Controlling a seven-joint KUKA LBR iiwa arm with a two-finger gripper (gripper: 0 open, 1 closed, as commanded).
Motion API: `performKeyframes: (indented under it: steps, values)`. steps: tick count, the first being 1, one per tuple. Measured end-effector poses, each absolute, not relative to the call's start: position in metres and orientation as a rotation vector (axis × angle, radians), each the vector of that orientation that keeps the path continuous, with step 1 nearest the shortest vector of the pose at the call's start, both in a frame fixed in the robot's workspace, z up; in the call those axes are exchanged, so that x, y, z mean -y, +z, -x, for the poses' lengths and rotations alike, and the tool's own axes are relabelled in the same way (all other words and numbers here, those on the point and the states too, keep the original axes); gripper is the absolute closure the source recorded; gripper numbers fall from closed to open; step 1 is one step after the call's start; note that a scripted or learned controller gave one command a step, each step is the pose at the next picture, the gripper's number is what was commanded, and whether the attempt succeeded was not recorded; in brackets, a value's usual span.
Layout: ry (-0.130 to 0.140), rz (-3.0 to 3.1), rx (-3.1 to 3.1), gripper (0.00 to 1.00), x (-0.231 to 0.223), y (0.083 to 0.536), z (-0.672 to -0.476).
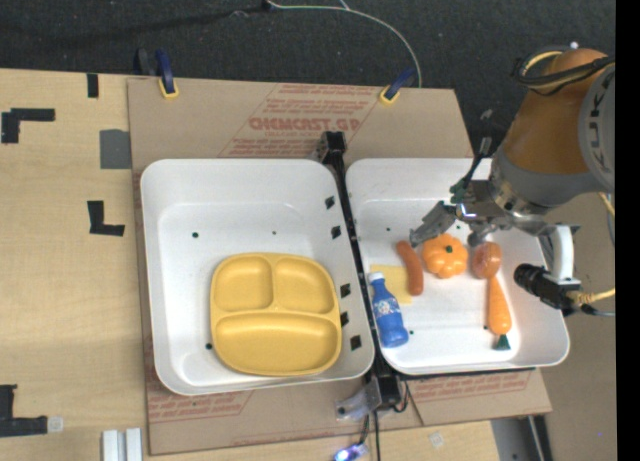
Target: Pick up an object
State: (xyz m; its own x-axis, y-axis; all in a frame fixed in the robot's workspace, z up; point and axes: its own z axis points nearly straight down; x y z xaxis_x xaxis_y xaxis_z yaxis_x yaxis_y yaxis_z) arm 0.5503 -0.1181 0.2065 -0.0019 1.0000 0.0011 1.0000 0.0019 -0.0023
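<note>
Grey arm [560, 139] reaching from right, pincer [460, 227] lowered, fingers spread apart

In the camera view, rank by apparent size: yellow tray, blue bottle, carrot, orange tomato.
1. yellow tray, by far the largest
2. blue bottle and carrot: similar length, too close to rank
3. orange tomato, smallest

A yellow plastic three-compartment tray [276, 313] lies flat in the left shallow white bin [170, 189]. Both bins sit on a brown cardboard sheet [290, 119] printed with red lettering, held at its far edge by two clips [165, 79], blue and yellow as far as can be told. The wooden bench [60, 279] carries black tape marks [100, 217].
</note>
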Motion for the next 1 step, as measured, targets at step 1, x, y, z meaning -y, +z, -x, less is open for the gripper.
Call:
performKeyframes:
  steps: [1]
  values:
    - [0.008, 2.216, 2.219, 0.00, 0.1134, 0.1430, -0.5524]
